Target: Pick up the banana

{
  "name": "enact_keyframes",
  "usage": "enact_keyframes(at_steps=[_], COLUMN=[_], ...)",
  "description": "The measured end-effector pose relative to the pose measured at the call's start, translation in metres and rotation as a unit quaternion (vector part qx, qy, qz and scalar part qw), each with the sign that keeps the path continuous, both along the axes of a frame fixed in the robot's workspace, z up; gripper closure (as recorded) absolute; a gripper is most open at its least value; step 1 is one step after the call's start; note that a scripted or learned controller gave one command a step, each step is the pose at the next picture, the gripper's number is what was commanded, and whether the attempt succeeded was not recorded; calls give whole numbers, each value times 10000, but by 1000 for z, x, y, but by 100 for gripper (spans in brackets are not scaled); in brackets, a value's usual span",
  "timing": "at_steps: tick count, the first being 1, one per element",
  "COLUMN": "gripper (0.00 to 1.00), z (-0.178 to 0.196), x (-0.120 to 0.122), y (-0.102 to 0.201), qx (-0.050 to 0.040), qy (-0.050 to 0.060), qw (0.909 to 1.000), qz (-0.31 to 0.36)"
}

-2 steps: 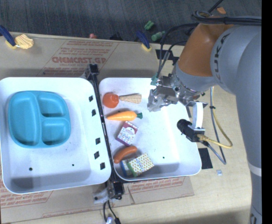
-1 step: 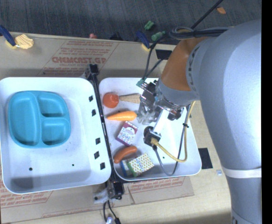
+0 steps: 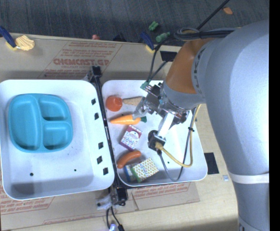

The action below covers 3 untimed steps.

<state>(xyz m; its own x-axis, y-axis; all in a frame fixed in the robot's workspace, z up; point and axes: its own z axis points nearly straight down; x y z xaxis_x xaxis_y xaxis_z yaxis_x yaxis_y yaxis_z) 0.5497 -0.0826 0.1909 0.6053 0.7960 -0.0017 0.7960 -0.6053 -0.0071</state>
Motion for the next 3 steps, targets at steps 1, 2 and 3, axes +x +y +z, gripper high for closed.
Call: enact_keyframes(at_steps=[1,2,3], gripper=[0,0,0], z=[-57,-97,0], x=[-71,-10,-4], y=[-49,-15,80], qx=[-6,-13,-9], qy=[2,-34,0], qw=[9960,9894,9665], qz=[-890,-1454,-2567])
